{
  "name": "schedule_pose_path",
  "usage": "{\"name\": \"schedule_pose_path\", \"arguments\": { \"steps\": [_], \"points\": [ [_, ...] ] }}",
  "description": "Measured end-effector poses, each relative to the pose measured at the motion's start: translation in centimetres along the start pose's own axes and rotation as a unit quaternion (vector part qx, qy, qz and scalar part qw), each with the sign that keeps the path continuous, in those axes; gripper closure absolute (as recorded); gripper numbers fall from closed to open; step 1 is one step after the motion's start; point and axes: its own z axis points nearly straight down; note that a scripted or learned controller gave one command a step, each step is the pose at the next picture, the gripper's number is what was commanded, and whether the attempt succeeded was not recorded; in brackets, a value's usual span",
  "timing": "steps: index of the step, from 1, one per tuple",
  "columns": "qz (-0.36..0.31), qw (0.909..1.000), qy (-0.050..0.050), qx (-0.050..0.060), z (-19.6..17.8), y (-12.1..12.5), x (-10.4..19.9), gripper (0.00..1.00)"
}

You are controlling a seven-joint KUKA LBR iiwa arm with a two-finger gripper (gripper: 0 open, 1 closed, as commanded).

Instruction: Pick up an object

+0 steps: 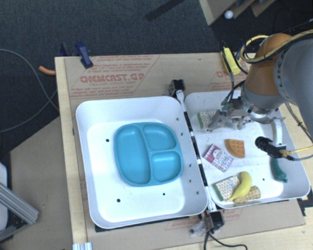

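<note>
My gripper (pixel 227 119) hangs low over the far part of the right bin (pixel 300 178), just right of a green and white packet (pixel 205 118). Nearer the front lie an orange waffle-like piece (pixel 234 147) and a pink and white packet (pixel 217 158). At the front edge a yellow banana (pixel 243 184) rests on a patterned packet (pixel 225 186), with a toast-like slice (pixel 253 194) beside it. A teal object (pixel 279 171) lies by the right wall. I see nothing held in the gripper.
The left bin (pixel 95 151) holds a blue divided plate (pixel 147 152). A black divider (pixel 191 141) runs between the bins. The grey arm with its orange band (pixel 266 64) stands over the right bin's far right corner.
</note>
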Motion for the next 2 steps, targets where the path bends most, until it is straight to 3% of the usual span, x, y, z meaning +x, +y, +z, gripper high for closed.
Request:
{"name": "schedule_pose_path", "arguments": {
  "steps": [1,2],
  "points": [
    [0.001,1.0,0.001,0.002,1.0,-5.1,-0.2,0.0],
    [0.001,1.0,0.001,0.001,-0.1,-5.1,-0.2,1.0]
  ]
}}
